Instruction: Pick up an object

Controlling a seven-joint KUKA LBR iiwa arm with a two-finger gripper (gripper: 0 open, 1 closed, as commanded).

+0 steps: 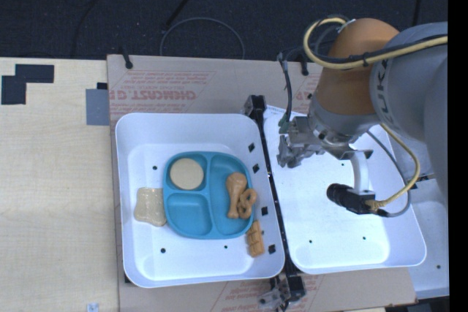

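— Where's the gripper (290,155)?
— Over the right bin's (365,245) far-left corner. Can't tell its state from here.
— And the food?
— Left bin (190,129): tray (194,219) holding a cookie (186,173) and pretzel (240,195); toast (150,206) left of it.

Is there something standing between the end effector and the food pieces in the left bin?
Yes. The end effector hangs over the right white bin, and the raised rims with black clips lie between it and the blue divided plastic tray bearing tan food pieces.
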